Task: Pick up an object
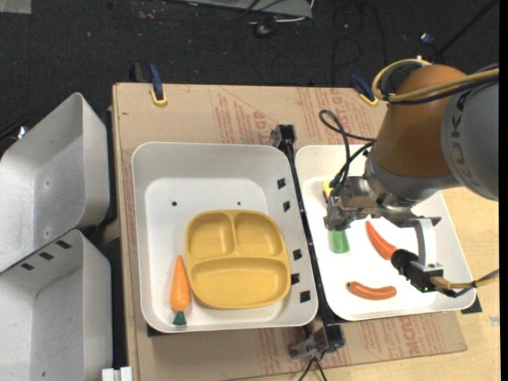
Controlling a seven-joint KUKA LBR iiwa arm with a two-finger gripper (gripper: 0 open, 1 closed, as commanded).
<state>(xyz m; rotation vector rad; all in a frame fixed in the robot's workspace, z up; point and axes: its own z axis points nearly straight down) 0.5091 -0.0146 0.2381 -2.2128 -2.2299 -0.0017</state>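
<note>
My gripper [341, 217] hangs over the left part of the right bin [452, 304]. Directly below it, a small green cylinder [340, 242] pokes out toward the front. Whether it touches the gripper I cannot tell. To its right a red-orange pepper-like piece [380, 240] lies at a slant. An orange sausage-shaped piece [371, 290] lies near the bin's front. A bit of something yellow [327, 189] shows at the gripper's far side.
The left bin [151, 173] holds a yellow divided plate [236, 258], with a toy carrot [180, 286] lying along its left side. Two more white bins [48, 181] stand off the bench at the left. The arm's bulk covers the right bin's back half.
</note>
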